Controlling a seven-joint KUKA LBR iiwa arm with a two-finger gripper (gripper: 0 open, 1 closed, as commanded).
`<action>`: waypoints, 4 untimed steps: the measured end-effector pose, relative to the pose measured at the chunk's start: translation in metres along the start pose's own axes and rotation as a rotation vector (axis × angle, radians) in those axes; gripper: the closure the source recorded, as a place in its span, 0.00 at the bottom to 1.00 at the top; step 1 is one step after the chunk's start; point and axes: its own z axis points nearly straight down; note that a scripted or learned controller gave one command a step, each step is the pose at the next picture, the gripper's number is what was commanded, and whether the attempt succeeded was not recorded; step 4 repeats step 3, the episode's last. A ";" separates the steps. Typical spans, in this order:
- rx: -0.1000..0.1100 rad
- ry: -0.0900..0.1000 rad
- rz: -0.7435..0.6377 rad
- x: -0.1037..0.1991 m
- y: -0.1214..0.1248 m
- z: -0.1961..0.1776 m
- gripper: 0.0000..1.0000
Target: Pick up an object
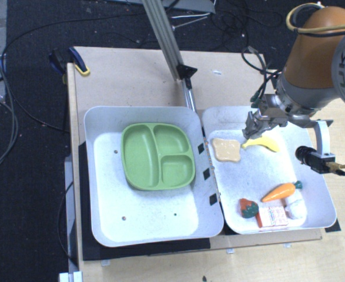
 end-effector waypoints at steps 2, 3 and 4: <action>-0.002 0.000 -0.001 0.107 0.030 -0.001 1.00; -0.002 0.000 -0.001 0.153 0.039 0.002 1.00; -0.002 0.000 -0.001 0.153 0.039 0.002 1.00</action>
